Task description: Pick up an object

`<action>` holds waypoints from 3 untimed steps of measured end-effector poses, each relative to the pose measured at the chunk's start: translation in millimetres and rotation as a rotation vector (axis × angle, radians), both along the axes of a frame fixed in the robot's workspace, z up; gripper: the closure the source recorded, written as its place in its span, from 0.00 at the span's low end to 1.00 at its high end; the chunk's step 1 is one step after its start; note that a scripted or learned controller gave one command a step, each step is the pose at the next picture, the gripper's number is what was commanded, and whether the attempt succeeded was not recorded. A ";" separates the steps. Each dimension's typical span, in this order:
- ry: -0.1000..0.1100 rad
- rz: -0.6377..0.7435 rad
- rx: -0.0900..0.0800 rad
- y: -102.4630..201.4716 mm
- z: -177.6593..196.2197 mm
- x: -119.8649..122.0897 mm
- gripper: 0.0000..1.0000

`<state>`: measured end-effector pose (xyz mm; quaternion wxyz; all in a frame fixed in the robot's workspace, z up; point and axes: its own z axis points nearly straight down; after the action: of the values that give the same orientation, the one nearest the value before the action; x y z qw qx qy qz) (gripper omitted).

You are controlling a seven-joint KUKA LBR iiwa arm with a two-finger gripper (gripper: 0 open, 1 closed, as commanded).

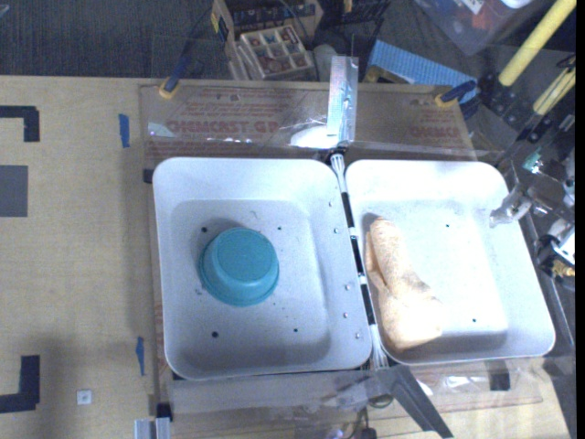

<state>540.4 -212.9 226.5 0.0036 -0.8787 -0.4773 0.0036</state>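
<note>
A teal bowl lies upside down in the left bin, a little left of its middle. A tan, bread-like lump lies along the left wall of the right bin, reaching from mid-bin down to the near corner. At the right bin's far right rim, grey metal parts of my gripper show above the rim, well apart from both objects. Nothing is seen held in it.
A clear plastic panel and an upright metal strip stand behind the bins. Boxes, a blue pad and cables clutter the floor beyond. Wooden bench top lies left of the bins, with black marks and blue tape.
</note>
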 end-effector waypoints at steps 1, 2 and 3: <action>-0.003 -0.280 -0.006 63.9 -78.4 100.5 0.00; -0.002 -0.585 -0.007 6.1 -32.0 119.5 0.00; 0.002 -0.479 -0.005 13.0 -76.9 102.6 0.00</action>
<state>643.0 -199.9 149.5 0.0027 -0.9669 -0.2552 0.0047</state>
